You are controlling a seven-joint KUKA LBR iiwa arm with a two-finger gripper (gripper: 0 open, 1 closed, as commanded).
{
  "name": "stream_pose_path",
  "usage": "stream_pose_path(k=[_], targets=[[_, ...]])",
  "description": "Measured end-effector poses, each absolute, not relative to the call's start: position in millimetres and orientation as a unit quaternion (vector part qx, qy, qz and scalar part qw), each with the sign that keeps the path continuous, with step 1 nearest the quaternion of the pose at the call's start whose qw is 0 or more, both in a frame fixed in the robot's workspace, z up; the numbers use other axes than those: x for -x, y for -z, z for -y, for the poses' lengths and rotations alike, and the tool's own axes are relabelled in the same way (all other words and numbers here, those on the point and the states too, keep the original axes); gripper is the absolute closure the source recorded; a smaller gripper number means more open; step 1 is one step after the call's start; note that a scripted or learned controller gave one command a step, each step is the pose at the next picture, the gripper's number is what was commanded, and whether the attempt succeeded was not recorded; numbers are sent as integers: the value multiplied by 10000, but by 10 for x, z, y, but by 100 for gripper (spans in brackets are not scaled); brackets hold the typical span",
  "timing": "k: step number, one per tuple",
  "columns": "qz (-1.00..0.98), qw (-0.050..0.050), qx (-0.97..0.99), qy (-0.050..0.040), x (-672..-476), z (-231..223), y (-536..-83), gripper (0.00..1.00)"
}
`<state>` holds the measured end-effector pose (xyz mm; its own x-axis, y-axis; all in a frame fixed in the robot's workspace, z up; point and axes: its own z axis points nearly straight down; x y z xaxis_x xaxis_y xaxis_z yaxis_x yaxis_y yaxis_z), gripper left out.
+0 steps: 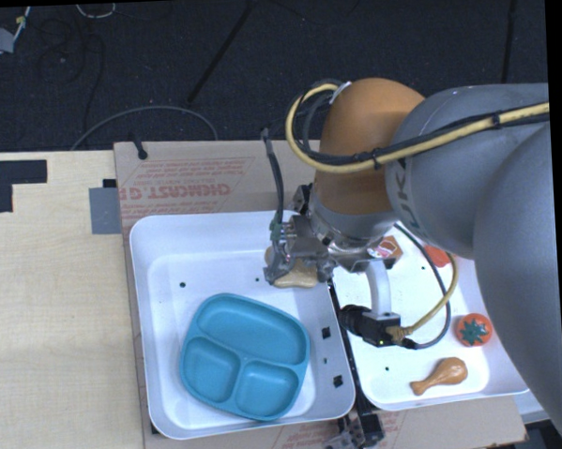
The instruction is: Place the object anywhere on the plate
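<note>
A large grey robot arm (pixel 486 189) with an orange band above its wrist is reaching in from the right and covering much of the upper right part of the scene. Yellow and black cables are looping around its wrist.

Beneath it, a brown cardboard sheet (pixel 180 182) is lying on a pale wooden bench (pixel 51 315). Red printing is running along the sheet's far edge, upside down and mirrored, too unclear to read with confidence.

Two shallow white plastic bins are sitting side by side on the cardboard. The left bin (pixel 157 272) is carrying a blue plastic plate with three compartments (pixel 243 354), which is lying towards its near right corner. The right bin (pixel 431 389) is partly hidden by the arm, and its right edge is running out of sight under the arm.

The two-finger gripper (pixel 288 265) is hanging over the far right corner of the left bin, just beyond the plate's far edge. A pale tan object (pixel 296 278) is showing directly under the gripper, but whether the fingers are closing on it is too hard to make out.

In the right bin, a tan toy drumstick (pixel 439 376) is lying near the near edge, and a small orange toy with a green top (pixel 473 330) is sitting by the right edge. A reddish item (pixel 386 249) is peeking from under the wrist, mostly hidden.
</note>
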<state>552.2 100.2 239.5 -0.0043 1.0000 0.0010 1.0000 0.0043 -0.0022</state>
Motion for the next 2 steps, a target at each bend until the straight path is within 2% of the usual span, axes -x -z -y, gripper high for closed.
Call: stream_pose_path(k=[1, 2], targets=[[7078, 5, 7064, -13, -5736, -1427, -2177, 100], [7081, 10, 7061, -21, -5722, -1422, -2183, 0]])
